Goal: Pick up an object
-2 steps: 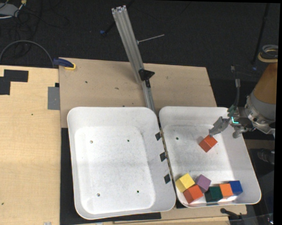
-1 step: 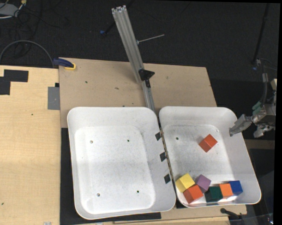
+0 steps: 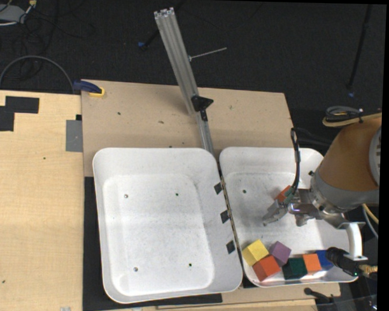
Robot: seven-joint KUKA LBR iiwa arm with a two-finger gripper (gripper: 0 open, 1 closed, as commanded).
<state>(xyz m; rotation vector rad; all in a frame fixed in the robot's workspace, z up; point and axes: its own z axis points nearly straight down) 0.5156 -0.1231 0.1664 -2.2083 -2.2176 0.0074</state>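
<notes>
- Pincer (image 3: 283,209) hangs in the right-hand shallow white plastic bin (image 3: 258,166), fingers spread, gripping nothing.
- Small red-orange block (image 3: 283,194) touches it on the far side.
- Better to centre over that block before pinching.

Lab: bench (image 3: 183,113), floor cables (image 3: 32,66)

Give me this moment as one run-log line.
arm: over right bin | pincer: low above floor | blocks: yellow, red, purple, green clustered near front
</notes>
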